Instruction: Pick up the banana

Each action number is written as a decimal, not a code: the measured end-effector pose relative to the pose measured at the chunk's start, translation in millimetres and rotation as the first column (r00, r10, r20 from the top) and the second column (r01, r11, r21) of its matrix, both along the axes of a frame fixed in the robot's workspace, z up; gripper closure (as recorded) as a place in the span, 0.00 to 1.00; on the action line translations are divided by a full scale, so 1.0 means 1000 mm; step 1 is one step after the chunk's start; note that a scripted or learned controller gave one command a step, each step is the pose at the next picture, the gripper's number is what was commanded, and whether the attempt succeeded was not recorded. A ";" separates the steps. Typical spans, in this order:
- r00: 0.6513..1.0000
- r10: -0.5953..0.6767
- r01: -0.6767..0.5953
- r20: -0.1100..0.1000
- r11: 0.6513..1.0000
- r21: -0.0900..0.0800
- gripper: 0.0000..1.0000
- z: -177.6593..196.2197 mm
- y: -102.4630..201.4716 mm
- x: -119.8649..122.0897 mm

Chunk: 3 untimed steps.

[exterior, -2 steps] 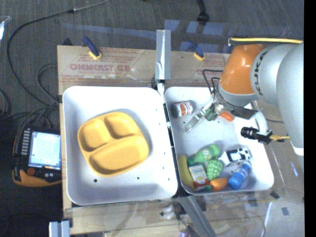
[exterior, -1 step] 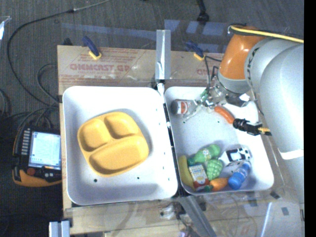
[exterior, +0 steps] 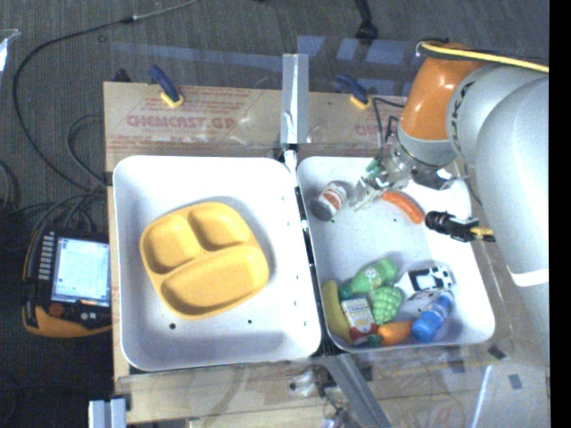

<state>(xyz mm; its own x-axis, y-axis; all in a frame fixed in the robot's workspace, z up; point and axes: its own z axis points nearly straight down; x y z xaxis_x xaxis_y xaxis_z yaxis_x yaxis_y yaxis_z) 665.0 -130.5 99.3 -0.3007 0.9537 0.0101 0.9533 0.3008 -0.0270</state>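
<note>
Over the right white bin reaches the grey arm, end effector low at the bin's far end, grip state unclear, beside a small can. Left white bin holds a yellow divided plastic tray. Yellow banana lies at right bin's near left corner, against a green toy.

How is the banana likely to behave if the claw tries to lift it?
The banana looks like smooth toy plastic, so probably stiff, light and a bit slippery. Its curved shape may let it rock or pivot. It lies against the bin wall beside other toys, so a clean pinch seems awkward.
</note>
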 end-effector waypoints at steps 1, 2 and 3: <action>0.984 -0.176 0.176 0.030 0.984 -0.005 1.00 0.094 -0.005 -0.008; 0.984 -0.177 0.177 0.029 0.984 -0.006 0.00 0.094 -0.005 -0.008; 0.917 -0.397 0.398 0.025 0.918 -0.005 0.00 0.002 0.016 -0.070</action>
<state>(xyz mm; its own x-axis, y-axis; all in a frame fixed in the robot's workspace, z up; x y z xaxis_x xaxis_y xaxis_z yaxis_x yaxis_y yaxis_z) 594.8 -114.1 101.3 0.1032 0.9947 -0.0019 0.9946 -0.1032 -0.0041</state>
